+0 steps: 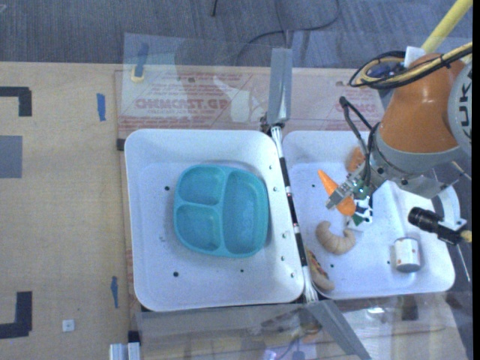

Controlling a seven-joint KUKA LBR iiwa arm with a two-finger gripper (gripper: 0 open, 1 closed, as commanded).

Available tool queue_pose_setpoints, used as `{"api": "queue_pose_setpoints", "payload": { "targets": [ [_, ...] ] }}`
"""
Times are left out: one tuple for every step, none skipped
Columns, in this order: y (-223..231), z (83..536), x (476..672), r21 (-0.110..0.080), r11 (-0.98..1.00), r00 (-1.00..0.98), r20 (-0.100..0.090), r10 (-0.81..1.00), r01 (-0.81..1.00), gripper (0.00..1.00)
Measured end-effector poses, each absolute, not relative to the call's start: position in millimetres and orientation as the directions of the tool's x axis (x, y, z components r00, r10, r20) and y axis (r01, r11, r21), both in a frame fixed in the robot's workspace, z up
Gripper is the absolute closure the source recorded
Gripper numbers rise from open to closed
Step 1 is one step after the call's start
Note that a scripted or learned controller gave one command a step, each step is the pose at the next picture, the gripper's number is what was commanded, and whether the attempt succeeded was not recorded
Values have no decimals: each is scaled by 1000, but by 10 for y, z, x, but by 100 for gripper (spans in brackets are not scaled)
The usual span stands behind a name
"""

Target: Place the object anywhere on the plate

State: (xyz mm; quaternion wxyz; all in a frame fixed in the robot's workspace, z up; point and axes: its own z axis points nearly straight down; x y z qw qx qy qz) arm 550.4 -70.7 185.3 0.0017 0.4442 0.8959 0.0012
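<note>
Lying in the right bin [420,283], the orange carrot [328,181] sits right under the end effector [346,194], whose tips hover at its lower end; whether they pinch it, I can't tell. Just below rests a tan croissant [337,237], and a white cylinder [406,254] sits further right. Over in the left bin [150,276], the blue divided plate [222,210] waits on the bench [60,216].
</note>
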Motion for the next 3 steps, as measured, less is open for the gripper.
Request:
{"api": "queue_pose_setpoints", "payload": {
  "targets": [
    [-252,1853,5959,3,554,-554,-2,833,833,100],
    [732,1861,5707,1,675,-675,0,738,738,100],
    [730,1862,5708,1,674,-674,0,739,739,0]
  ]
}}
